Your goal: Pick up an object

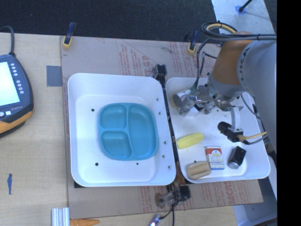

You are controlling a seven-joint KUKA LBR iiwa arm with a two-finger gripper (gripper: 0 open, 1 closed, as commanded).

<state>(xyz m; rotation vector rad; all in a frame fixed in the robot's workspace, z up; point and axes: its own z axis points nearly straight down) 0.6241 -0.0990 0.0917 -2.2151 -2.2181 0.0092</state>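
We cannot tell how the hand (200, 99) stands. The yellow corn cob (189, 140) lies just below it: light, stiff, slick, we judge; grip across its middle.

Just one camera here, fixed up above the desk (42, 140) and looking down at a slant, not straight overhead. It sits far enough back to fit both white bins: the left bin (75, 126) lands about mid-frame, with the right bin (256, 171) just beside it. Beyond the left bin, the desk's far edge and dark floor show along the top.
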